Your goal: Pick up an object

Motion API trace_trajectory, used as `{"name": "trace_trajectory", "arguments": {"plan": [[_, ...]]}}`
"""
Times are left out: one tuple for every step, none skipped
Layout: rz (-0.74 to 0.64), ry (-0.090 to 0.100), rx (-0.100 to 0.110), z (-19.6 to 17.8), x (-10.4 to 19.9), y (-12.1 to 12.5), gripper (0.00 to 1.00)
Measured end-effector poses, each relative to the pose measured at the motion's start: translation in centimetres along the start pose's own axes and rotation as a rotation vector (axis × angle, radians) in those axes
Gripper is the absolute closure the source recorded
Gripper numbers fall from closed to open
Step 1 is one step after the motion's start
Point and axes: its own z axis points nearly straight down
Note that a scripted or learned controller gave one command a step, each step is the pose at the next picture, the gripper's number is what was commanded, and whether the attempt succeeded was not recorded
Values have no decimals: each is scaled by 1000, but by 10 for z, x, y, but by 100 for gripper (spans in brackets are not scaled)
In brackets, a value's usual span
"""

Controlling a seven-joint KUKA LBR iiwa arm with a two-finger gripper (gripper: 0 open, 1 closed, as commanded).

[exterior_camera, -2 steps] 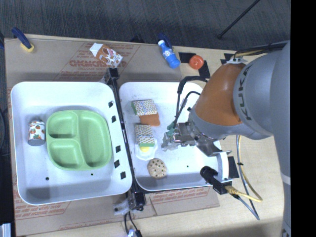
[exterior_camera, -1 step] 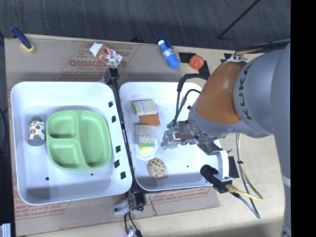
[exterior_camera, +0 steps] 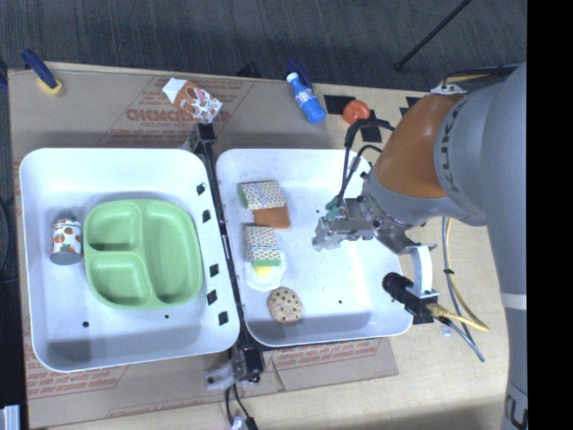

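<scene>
Arm (exterior_camera: pixel 448 150): grey with an orange band, big and close to the camera, coming in from 3 o'clock over the right bin.
Gripper (exterior_camera: pixel 327 236): hangs low over the middle of the right bin (exterior_camera: pixel 358 316); nothing sits between its fingers, and I cannot tell if they are spread or pinched.
Cookie (exterior_camera: pixel 286 304): round with dark chips, lying in the right bin at 7 o'clock from the gripper, apart from it.
Sponge with yellow (exterior_camera: pixel 264 258): just at 12 o'clock from the cookie, next to the bin's left wall.
Sponge with orange (exterior_camera: pixel 265 204): at 12 o'clock from the yellow one, at 10 o'clock from the gripper.
Green plate (exterior_camera: pixel 143 251): has three parts, lies in the left bin (exterior_camera: pixel 54 348).
Small can (exterior_camera: pixel 65 240): at 9 o'clock from the green plate, just beside it.
Blue bottle (exterior_camera: pixel 306 98): lies on the bench past the right bin, at 12 o'clock.
Orange ball (exterior_camera: pixel 356 111): just at 3 o'clock from the blue bottle.
Snack wrapper (exterior_camera: pixel 192 99): on the cardboard at 12 o'clock from the left bin.
Blue clamp (exterior_camera: pixel 41 70): at the far 10 o'clock corner of the bench.
</scene>
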Motion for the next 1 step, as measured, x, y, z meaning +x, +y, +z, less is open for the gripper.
{"name": "trace_trajectory", "arguments": {"plan": [[-3, 0, 2, 15, -15, -47, 100]]}}
